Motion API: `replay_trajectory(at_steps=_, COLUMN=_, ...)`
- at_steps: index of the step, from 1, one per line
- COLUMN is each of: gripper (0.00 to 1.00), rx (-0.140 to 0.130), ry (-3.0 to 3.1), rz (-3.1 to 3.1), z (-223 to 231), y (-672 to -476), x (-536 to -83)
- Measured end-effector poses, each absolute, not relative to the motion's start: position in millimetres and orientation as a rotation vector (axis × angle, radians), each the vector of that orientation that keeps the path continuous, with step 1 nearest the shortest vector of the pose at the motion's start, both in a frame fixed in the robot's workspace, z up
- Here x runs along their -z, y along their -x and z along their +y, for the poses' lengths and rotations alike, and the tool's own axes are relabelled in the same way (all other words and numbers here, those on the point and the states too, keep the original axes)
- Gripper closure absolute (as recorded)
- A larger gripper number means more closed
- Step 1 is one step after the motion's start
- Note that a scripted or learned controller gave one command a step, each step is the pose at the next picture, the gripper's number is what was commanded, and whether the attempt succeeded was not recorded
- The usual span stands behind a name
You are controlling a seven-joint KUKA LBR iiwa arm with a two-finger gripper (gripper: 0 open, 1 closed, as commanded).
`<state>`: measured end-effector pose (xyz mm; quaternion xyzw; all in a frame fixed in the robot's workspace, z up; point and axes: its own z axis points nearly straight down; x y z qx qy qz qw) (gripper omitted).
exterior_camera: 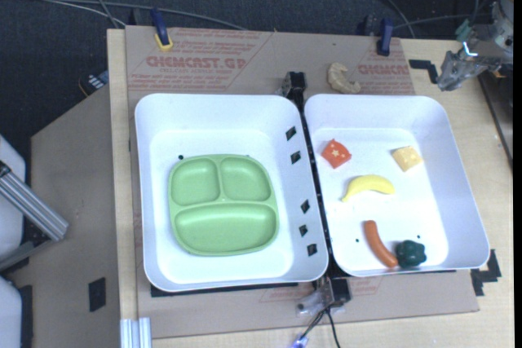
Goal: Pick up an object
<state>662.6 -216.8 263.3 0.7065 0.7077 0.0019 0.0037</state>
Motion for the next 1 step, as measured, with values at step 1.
replay_trajectory(at_steps=1, gripper=1.00, rx=0.000, ry=-2.218, rz=2.227, z=-170.6, y=-644.7, x=-269.2)
